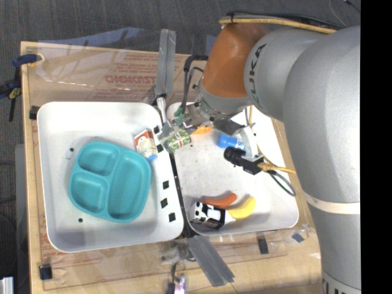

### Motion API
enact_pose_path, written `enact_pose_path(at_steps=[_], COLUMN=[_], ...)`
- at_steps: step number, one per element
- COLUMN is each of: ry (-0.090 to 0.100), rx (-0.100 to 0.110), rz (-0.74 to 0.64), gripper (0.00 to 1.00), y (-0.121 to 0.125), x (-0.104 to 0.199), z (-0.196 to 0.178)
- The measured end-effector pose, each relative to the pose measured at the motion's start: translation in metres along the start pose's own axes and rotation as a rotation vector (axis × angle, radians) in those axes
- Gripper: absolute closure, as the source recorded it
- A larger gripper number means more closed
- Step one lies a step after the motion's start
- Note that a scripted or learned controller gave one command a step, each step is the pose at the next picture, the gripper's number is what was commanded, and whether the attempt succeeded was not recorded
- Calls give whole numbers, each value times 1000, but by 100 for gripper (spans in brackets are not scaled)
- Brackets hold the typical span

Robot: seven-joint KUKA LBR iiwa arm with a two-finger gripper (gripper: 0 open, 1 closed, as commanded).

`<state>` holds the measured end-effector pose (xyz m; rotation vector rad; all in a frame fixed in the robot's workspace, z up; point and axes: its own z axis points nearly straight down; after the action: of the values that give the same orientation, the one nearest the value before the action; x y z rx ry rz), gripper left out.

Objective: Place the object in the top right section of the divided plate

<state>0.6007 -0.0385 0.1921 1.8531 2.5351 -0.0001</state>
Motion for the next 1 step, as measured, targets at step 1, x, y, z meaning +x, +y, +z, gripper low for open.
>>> enact_pose_path(at_steps=[1], ry=[1], rx=[1], rz=[-58], gripper=[100], y=[27], x=[61], z=[0])
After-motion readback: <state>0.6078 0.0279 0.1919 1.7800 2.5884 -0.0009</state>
